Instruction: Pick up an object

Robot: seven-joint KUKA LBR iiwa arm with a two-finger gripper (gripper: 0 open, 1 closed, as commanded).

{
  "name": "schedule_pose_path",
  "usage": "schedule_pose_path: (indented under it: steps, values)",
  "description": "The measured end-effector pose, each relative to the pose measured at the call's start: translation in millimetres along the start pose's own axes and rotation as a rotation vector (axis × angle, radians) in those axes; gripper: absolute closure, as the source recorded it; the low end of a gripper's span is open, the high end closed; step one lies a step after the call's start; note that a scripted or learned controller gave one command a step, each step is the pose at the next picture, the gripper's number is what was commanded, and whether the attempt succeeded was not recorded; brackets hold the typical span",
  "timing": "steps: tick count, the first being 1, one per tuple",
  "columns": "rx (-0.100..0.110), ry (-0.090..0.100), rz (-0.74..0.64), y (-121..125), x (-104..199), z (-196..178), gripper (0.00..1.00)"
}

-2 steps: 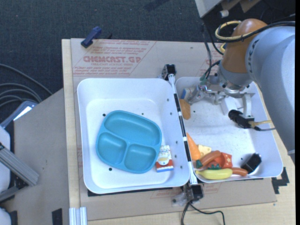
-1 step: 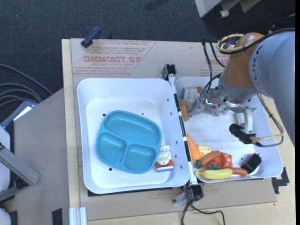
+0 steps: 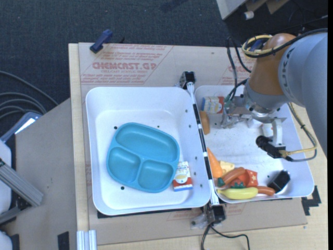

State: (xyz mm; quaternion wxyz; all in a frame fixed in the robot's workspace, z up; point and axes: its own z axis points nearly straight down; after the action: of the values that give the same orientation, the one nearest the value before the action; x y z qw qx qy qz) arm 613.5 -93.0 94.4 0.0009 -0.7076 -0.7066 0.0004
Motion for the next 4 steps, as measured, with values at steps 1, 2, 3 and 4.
schedule_pose_path:
  steps: [1,2,3,4]
  values:
    - [0.0,0.0,0.0,-0.1,0.0,0.1,0.0]
    - [0.01,-0.002,-0.002,48.6,-3.2,9.7,0.0]
    - [0.001,0.0,-0.001,-27.7,-3.9,10.3,0.0]
    - [-0.001,0.0,0.0,-27.3,-3.9,0.2,1.0]
